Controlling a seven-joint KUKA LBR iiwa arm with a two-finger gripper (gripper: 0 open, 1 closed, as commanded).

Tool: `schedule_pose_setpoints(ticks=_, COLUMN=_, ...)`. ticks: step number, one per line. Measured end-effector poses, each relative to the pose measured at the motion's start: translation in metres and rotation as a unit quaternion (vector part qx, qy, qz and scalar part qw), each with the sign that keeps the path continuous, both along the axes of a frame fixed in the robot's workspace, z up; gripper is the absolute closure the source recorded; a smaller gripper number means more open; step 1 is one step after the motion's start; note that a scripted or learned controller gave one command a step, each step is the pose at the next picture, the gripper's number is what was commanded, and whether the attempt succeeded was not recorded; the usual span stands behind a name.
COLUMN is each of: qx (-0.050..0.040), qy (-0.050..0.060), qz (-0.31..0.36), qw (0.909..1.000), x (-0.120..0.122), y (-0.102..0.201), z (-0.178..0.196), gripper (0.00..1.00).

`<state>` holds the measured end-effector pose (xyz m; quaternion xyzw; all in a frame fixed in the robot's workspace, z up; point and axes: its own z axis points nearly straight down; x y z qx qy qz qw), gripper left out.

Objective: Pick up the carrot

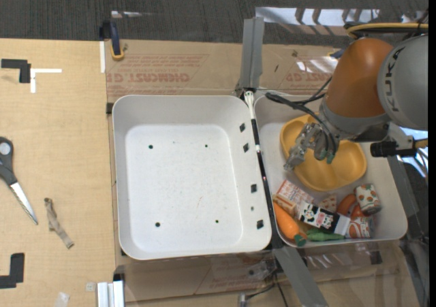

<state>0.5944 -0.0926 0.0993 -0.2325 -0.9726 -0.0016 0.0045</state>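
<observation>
- claw hangs over the yellow bowl in the right bin, fingers a little apart, nothing between them
- small carton just below the claw, by the bowl's lower rim
- carrot further below, at the right bin's lower-left corner, well apart from the claw
- black-and-white carton beside the carrot, right of it
- left bin to the claw's left
- scissors far left on the table

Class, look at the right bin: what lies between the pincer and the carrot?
In the camera view, a small pink-and-white carton lies between the pincer and the carrot, beside the yellow bowl's rim.
</observation>
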Motion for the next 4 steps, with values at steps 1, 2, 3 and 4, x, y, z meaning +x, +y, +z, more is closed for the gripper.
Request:
schedule_pose_setpoints(ticks=1, qx=-0.0023, qy=-0.006, qz=0.0, qw=1.0, x=0.003, y=-0.002, z=0.003, gripper=0.0)
schedule_pose_setpoints(ticks=2, qx=-0.0023, qy=-0.002, qz=0.016, qw=0.9999, x=0.038, y=-0.001, z=-0.005, gripper=0.0)
schedule_pose_setpoints(ticks=3, qx=0.0024, qy=0.005, qz=0.018, qw=0.9998, x=0.036, y=0.004, z=0.0, gripper=1.0)
schedule_pose_setpoints(ticks=4, qx=-0.0016, qy=0.001, qz=0.036, qw=0.9993, x=0.049, y=0.089, z=0.089, gripper=1.0)
